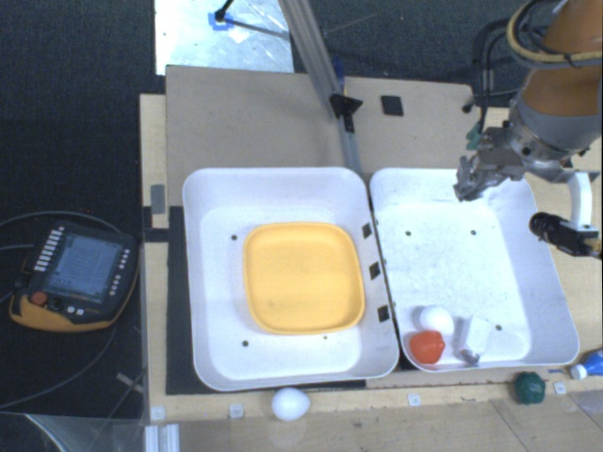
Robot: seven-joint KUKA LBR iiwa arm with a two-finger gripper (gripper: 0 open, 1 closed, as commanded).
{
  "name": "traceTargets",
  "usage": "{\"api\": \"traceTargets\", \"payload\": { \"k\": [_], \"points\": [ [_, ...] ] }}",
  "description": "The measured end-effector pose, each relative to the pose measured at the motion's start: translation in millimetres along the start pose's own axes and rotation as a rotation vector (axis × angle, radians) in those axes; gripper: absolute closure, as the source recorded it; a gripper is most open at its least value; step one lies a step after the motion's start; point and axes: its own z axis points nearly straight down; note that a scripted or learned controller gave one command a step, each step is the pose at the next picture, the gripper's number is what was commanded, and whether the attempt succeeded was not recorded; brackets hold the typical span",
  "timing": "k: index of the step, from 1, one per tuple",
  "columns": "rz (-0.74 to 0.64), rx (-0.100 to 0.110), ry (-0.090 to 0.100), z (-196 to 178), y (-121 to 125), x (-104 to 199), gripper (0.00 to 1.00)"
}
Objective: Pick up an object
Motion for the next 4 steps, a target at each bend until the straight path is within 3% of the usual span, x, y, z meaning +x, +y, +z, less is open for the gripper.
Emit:
{"api": "traceTargets", "payload": {
  "k": [4],
  "points": [
    [0.000, 0.001, 0.000, 72, -74, 180, 1.00]
  ]
}}
